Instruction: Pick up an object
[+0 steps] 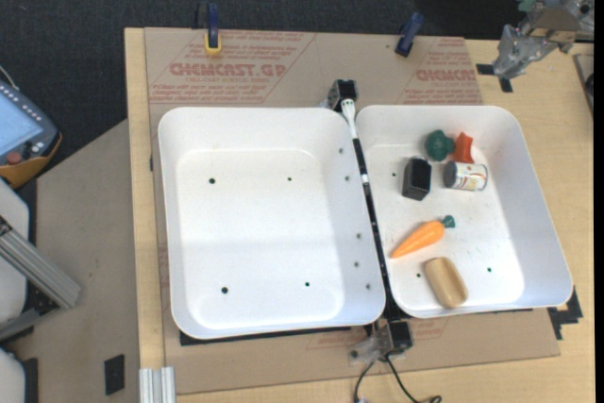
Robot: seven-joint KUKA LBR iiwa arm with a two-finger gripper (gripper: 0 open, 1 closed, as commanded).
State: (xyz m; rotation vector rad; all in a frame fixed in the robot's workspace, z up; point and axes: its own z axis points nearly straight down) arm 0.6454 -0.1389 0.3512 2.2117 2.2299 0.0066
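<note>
The gripper (528, 47) hovers at the upper right of the frame, its grip state unclear, above the carrot (419, 239) bin (538, 203).

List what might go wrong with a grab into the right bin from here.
1. The green ball, orange piece, small jar and black block sit crowded together, so a descent there may knock neighbours or close on two.
2. The carrot and tan block lie close; reaching one may nudge the other.
3. The gripper hangs beyond the right bin, so it has far to travel.
</note>
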